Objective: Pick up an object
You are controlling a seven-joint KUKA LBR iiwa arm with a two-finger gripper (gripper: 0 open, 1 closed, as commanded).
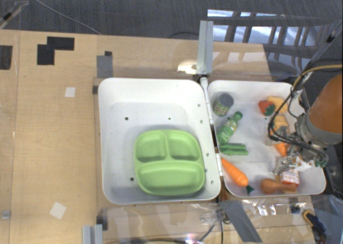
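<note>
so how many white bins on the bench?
2. The left bin holds a green divided plate; the right bin holds the small items, with the arm over its right side, which may hide more items.

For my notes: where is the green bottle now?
The green bottle lies in the right bin, near its left wall, between the tin can and the green pod.

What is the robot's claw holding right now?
It cannot be told. The gripper is low in the right bin among small items, but its tips are too cluttered to see.
</note>
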